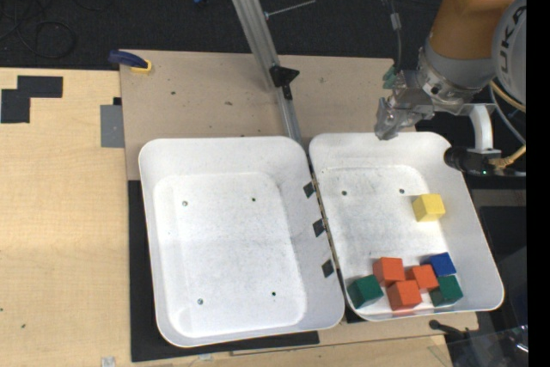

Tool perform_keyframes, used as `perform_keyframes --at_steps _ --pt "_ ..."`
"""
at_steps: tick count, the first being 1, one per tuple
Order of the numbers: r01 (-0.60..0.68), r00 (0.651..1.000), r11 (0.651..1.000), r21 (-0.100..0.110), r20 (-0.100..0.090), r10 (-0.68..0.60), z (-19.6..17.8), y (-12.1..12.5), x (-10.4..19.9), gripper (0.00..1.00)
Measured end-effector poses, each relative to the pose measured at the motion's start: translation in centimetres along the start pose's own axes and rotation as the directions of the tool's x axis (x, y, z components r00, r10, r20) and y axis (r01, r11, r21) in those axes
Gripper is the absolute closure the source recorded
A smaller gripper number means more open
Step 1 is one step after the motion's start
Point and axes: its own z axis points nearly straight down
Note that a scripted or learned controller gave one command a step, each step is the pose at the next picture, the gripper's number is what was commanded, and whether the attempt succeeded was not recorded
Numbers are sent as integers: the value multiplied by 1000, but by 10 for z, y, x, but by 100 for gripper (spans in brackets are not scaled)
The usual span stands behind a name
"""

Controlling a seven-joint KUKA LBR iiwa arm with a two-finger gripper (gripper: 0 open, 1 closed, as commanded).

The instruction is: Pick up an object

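The right bin (361, 152) holds a yellow cube (428, 206) near its right side. At its front lies a cluster of cubes: an orange one (389, 269), two more orange ones (404, 295) (424, 276), a blue one (443, 263), and two green ones (366, 290) (447, 291). My gripper (388, 126) hangs above the back rim of the right bin, well behind the cubes. Nothing shows between its fingers.
The left bin (163, 163) sits beside the right one, with black clips (318, 227) along the shared edge. A slanted aluminium rail (256, 30) rises behind the bins. A blue-and-yellow clamp (131, 60) lies at the bench's far left corner.
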Motion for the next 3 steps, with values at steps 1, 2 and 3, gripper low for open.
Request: perform_keyframes --at_steps 1,2,3 --pt "0 1000 1000 1 0 0 18 -3 48 100" --pt "1 1000 1000 0 0 -1 14 -6 101 100" --pt "1 1000 1000 1 1 -1 30 -17 157 100"
